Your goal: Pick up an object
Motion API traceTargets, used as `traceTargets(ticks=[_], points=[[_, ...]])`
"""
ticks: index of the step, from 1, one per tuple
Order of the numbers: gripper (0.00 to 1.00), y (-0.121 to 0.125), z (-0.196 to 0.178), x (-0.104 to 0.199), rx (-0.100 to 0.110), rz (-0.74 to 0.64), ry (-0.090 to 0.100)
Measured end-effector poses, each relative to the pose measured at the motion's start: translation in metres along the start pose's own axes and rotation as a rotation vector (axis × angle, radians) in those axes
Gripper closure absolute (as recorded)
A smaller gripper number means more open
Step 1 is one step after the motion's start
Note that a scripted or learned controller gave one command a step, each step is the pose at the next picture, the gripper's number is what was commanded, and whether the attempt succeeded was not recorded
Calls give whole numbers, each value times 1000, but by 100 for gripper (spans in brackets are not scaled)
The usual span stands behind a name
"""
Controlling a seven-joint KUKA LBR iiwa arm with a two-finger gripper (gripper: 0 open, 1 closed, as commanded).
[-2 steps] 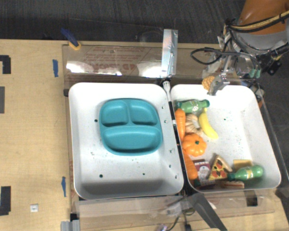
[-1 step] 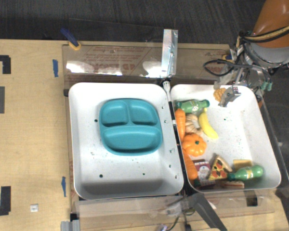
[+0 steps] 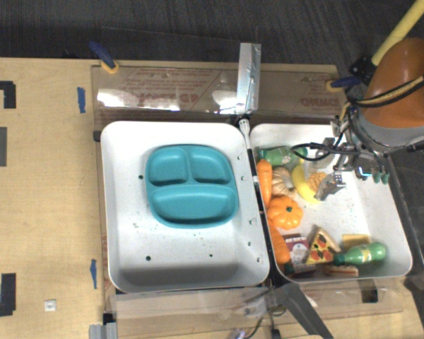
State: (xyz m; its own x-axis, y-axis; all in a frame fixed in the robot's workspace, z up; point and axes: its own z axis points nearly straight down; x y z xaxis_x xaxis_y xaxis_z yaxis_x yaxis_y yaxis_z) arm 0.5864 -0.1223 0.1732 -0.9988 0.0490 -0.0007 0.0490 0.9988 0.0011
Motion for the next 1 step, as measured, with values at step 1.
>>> traceTargets(ticks=[1], points=[[100, 39, -73, -50, 0, 154, -12]])
